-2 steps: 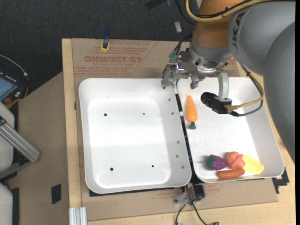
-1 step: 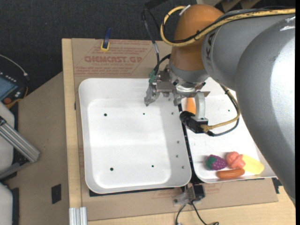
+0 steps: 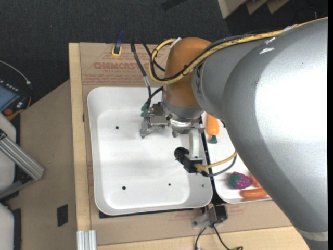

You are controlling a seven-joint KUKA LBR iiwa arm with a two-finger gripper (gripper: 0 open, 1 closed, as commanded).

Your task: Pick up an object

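Big grey arm (image 3: 276, 113) fills the right side, closest to the lens, orange band (image 3: 182, 77) above the wrist. Its gripper (image 3: 147, 125) hangs over the upper middle of the left bin (image 3: 104, 160); can't tell how it's set, and nothing visible in it. The right bin (image 3: 229, 191) peeks out under the arm with a purple grape toy (image 3: 239, 180), an orange carrot-like thing (image 3: 253, 194) and another orange piece (image 3: 212, 125) by the divider. Both bins sit on a brown cardboard sheet (image 3: 104, 66) with red lettering. Dark carpet (image 3: 78, 9) all around.
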